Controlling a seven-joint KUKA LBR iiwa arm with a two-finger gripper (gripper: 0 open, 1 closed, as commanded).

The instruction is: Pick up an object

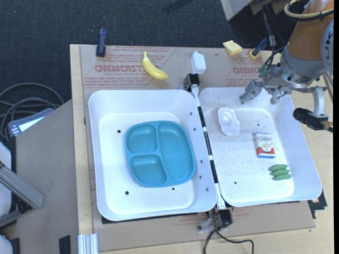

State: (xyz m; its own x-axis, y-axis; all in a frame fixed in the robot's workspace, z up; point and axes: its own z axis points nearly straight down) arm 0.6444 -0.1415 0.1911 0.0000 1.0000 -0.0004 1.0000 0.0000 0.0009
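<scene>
Gripper (264,90) up at the far edge of the right bin (302,157), fingers spread and nothing between them — white object (228,121), small carton (264,145) and green pod (280,172) lie inside it, teal divided plate (159,153) next door.

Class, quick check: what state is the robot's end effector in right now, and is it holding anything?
End effector: open, fingers spread, holding nothing, above the far edge of the right bin.
</scene>
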